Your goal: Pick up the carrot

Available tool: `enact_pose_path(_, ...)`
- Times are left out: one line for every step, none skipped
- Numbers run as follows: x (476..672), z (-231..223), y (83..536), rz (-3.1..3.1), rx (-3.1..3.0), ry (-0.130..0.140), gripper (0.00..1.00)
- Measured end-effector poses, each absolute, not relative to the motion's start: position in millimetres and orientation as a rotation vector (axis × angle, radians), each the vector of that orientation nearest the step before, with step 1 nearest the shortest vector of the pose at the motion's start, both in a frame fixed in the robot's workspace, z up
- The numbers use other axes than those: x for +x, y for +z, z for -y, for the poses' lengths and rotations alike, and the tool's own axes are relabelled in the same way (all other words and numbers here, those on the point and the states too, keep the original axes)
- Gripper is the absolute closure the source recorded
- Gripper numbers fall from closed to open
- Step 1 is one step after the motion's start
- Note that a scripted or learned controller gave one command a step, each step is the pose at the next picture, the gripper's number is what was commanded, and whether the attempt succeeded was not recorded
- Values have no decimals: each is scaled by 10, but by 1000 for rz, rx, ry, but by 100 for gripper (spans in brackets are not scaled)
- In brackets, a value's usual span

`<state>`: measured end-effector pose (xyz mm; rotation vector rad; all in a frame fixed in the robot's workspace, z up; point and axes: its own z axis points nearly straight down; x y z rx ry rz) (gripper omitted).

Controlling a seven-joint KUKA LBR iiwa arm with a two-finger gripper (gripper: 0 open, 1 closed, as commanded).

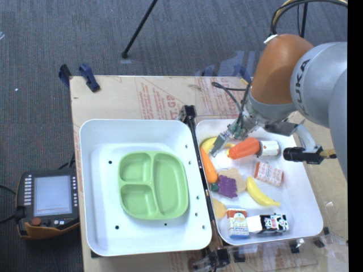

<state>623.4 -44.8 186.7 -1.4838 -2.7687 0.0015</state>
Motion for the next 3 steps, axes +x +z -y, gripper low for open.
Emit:
enact_pose_path(5698, -18, 1864, 2668, -1652, 2, 0)
enact_pose_path(6007, 421, 1864, 2329, -2106, 5, 0)
enact_pose_path(5511, 344, 1861, 2293, -2141, 6, 0)
